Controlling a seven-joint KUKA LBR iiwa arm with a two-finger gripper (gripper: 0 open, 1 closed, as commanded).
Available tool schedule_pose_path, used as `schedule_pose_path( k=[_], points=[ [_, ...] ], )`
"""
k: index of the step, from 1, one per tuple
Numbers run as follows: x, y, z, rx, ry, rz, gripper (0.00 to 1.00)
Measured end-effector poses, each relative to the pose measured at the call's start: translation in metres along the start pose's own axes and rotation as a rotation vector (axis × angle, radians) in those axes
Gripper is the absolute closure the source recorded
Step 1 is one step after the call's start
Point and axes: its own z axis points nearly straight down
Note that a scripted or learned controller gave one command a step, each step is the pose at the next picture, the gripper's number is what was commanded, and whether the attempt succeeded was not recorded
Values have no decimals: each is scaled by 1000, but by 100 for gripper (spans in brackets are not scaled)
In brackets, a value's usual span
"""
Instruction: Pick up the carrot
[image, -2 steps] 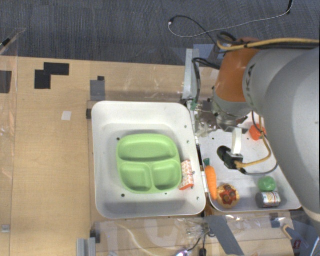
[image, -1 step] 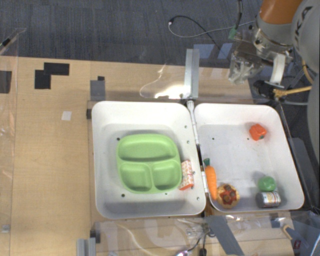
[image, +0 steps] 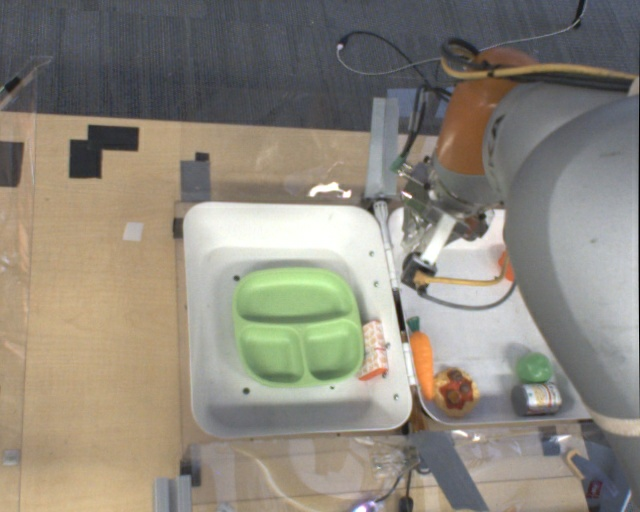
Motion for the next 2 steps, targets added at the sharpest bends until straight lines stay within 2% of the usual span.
schedule_pose_path(
  k=[1, 2],
  points=[
    [21, 31, -1, -2, 2, 534, 100],
    [-26, 51, -60, -3, 3, 398, 100]
  ],
)
